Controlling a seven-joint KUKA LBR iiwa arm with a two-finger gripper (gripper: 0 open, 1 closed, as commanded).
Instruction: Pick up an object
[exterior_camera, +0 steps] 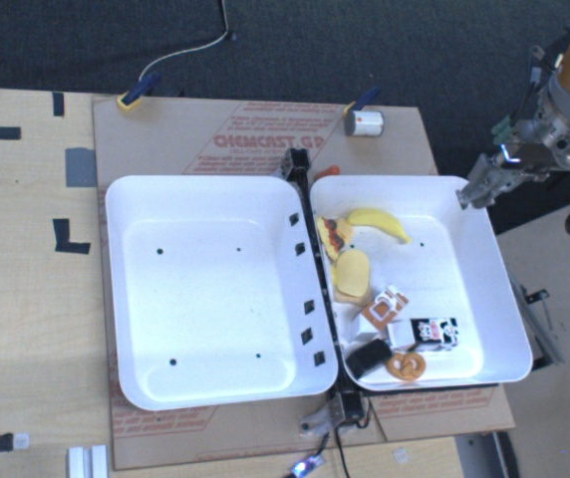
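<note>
Two white bins side by side: left bin (205, 287), right bin (464, 267). The right bin holds a banana (380, 222), a yellow bun-like toy (352, 275), a black-and-white carton (432, 333) and a pretzel (406, 366). Gripper (474, 192) hovers at that bin's upper right rim, carrying nothing. Step: approach. Next: move inward and descend over one item.
</note>
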